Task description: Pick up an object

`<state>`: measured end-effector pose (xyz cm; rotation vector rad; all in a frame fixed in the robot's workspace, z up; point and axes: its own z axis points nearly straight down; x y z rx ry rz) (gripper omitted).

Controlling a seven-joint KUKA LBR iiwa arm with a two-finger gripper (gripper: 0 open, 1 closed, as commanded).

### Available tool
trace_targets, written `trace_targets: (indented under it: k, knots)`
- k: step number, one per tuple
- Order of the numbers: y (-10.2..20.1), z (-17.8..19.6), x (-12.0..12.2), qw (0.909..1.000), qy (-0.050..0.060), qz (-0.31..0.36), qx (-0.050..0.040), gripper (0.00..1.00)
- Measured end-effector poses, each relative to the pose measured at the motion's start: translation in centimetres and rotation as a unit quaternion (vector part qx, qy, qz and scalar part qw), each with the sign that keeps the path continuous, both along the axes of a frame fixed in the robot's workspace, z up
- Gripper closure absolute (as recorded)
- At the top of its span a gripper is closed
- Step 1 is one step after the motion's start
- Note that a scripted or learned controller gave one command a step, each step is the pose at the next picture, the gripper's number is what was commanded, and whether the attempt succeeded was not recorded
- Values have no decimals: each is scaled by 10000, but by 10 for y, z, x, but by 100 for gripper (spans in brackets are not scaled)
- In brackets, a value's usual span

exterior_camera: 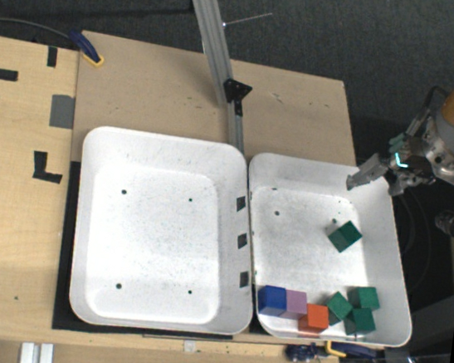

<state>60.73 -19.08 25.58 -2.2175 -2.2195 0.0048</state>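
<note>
Camera view: green block (344, 235) below hand (383, 175).

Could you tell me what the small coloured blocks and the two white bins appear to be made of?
The blocks, such as the lone green block and the blue block, look like painted wood or foam: flat matte colour, crisp edges, no glare. Which one is unclear. The right bin and left bin look like moulded plastic: smooth white, rounded corners, faint dark speckling.
</note>
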Motion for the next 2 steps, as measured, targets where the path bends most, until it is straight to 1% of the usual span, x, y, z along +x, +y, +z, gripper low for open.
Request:
trace_targets:
  k: [1, 2]
  knots:
    - [0, 3, 1, 10000, -19, 5, -8, 0]
    - [-8, -56, -4, 10000, 12, -3, -3, 0]
